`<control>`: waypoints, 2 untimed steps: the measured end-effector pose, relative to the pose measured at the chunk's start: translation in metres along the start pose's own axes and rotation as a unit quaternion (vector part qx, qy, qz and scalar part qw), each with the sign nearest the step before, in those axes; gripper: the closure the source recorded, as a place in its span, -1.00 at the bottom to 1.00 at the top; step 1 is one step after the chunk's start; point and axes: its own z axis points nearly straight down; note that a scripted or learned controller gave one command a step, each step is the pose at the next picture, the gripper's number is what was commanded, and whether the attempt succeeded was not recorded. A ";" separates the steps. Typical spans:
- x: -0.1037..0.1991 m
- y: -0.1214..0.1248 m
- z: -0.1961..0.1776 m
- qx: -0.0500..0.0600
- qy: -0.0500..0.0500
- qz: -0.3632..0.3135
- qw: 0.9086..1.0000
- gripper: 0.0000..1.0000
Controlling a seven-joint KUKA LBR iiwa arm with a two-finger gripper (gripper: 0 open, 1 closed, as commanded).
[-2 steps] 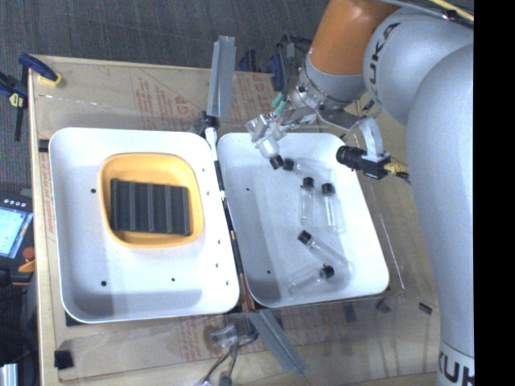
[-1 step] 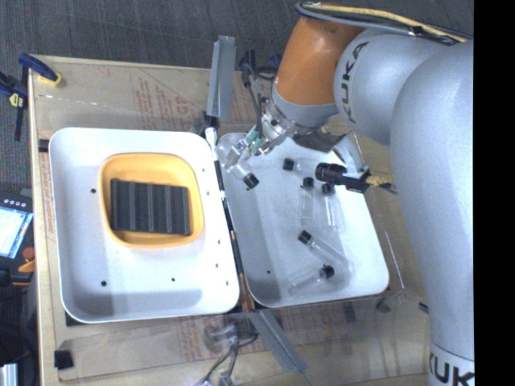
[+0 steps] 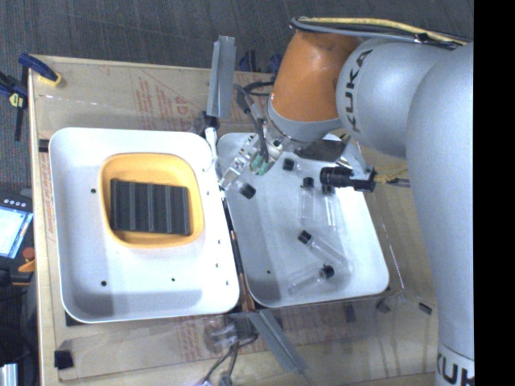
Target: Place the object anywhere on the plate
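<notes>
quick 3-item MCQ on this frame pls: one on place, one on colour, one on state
1. Where is the plate?
A. left bin
B. right bin
C. on the bench outside the bins

2. What colour is the plate's rim?
A. blue
B. yellow-orange
C. green

3. What state are the clear vials in?
A. stacked on the plate
B. lying loose in the right bin
C. standing in a rack

Key: 1 A, the plate sits on the left bin floor. 2 B, a yellow-orange rim surrounds a dark ribbed centre. 3 B, they lie scattered on the right bin floor, below the gripper at that bin's upper-left corner.
</notes>
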 end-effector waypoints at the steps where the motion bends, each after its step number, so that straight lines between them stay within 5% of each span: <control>1: 0.055 0.048 -0.025 -0.001 -0.002 -0.036 0.999 1.00; 2: 0.054 0.048 -0.025 -0.001 -0.002 -0.035 0.999 -1.00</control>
